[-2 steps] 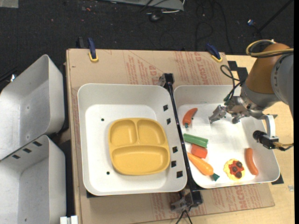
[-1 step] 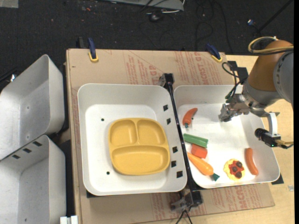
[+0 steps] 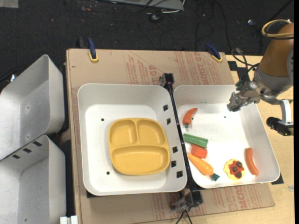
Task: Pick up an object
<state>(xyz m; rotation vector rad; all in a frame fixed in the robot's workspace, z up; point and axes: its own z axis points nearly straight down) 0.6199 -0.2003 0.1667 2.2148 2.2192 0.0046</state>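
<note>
Closest to the viewer, a black clamp (image 3: 187, 202) sits at the near edge of a cardboard sheet (image 3: 140, 62), where two white bins meet.

The left bin (image 3: 88, 125) holds a yellow plate (image 3: 138, 146) with three compartments, lying flat in its middle.

The right bin (image 3: 264, 125) holds six toy foods, all loose on its floor:
- A carrot (image 3: 200, 164) lies slanted near the near left corner, its green tip toward the near edge.
- A red block (image 3: 199, 151) lies just behind the carrot, touching or nearly touching it.
- A green bar (image 3: 195, 139) lies just behind the red block, by the left edge.
- A red-orange pepper (image 3: 189, 115) lies farther back along the left edge, apart from the others.
- A round yellow disc (image 3: 234, 169) with red and dark spots lies near the near edge, right of the carrot.
- A sausage (image 3: 251, 161) lies just beside the disc, near the near right corner.

The arm (image 3: 275, 50) comes in from the right, its orange band above the bin's far right corner. The gripper (image 3: 236, 102) hangs over the far right part of the right bin, well apart from every toy. It is small and dark here, so whether it is spread or pressed together cannot be told. Nothing can be seen in it.

Two grey tubs (image 3: 28, 106) stand beyond the cardboard's left edge.
</note>
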